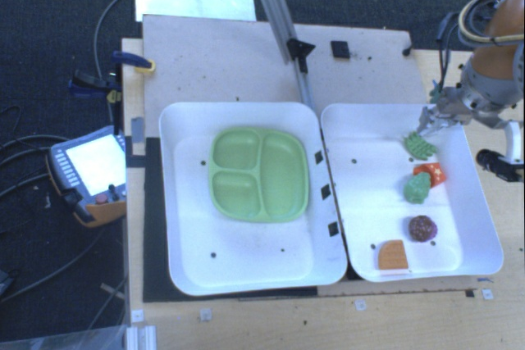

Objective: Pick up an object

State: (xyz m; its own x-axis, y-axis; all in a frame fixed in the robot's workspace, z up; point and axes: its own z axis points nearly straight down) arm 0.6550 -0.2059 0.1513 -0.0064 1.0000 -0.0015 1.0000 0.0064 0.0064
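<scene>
Right now the grey arm's two-finger gripper (428,124) sits low just above the flat green leafy toy (419,146) in the right white bin (484,246), and whether it grips cannot be told, so next it must close and lift.

Left of bench: teach pendant (89,179), screen lit
Bench corner: blue clamps (111,74)
Across the board: slanting metal pole (276,2)

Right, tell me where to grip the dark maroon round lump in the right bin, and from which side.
Grip the dark maroon round lump across its middle, coming straight down. It looks roughly ball-shaped, so any fingers' angle probably works, and it lies apart from the green piece above and the orange block below, leaving room on either side.
</scene>
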